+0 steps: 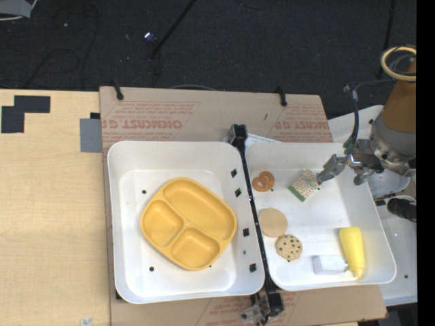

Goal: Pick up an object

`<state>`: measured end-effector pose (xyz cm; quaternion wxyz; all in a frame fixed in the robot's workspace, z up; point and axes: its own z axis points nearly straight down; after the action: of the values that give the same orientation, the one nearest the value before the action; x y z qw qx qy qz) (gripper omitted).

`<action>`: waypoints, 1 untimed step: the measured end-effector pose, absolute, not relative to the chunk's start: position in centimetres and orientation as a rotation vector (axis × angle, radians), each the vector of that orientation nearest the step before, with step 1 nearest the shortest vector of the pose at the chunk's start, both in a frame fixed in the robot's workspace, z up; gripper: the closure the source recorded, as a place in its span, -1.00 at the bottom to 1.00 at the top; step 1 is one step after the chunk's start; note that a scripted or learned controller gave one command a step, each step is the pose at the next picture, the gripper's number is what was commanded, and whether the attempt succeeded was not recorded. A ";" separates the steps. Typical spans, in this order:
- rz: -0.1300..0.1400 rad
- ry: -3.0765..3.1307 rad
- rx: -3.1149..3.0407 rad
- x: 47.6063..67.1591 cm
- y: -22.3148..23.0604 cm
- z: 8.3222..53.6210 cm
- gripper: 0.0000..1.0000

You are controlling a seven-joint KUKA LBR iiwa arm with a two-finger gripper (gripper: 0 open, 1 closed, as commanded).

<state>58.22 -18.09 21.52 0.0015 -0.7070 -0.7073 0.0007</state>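
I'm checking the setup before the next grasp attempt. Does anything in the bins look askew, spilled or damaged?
Nothing looks spilled or broken. The yellow three-compartment plastic plate sits rotated, askew to the left white bin. In the right white bin, the yellow mustard bottle lies on its side.

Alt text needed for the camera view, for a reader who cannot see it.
A grey arm's gripper reaches from the right toward a green-edged sponge in the right bin, which also holds a pretzel, two cookies, a yellow bottle and a small white block. The left bin holds a yellow divided plate.
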 end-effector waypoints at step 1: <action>0.005 -2.218 -2.217 58.8 -18.1 17.0 -1.00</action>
<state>58.78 -18.10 17.02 0.0027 -0.7070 -0.7072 0.0016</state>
